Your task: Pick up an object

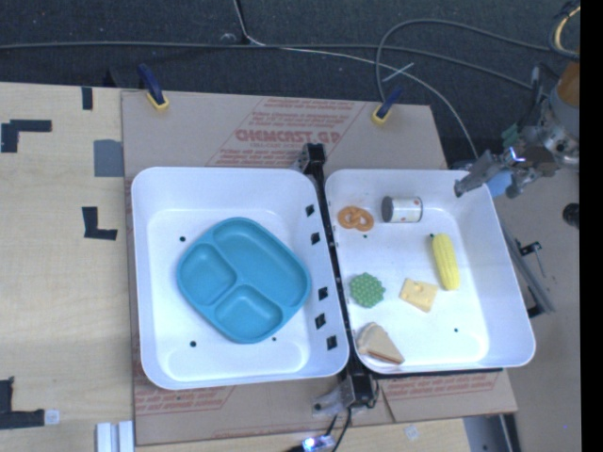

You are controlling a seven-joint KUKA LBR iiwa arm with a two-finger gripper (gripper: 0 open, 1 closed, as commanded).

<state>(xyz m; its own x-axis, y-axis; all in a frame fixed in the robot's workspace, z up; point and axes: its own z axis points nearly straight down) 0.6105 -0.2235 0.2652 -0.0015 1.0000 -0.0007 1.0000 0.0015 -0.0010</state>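
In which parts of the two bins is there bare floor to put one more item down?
In the right bin, bare floor lies between the corn and the right wall, and near the front right corner. Its left half is crowded: pretzel, can, green ball, cheese, sandwich. In the left bin, a margin surrounds the blue tray.

Tool [490, 172] hovers beside right bin [499, 252] holding toy food.

Arm enters at upper right edge; wrist section pale grey with an orange patch at the frame's corner. Gripper [482, 175] points down-left, dark fingers extending toward the left (finger gap too small and blurred to judge). Nothing visible between the fingertips. Gripper body shows blue highlights.
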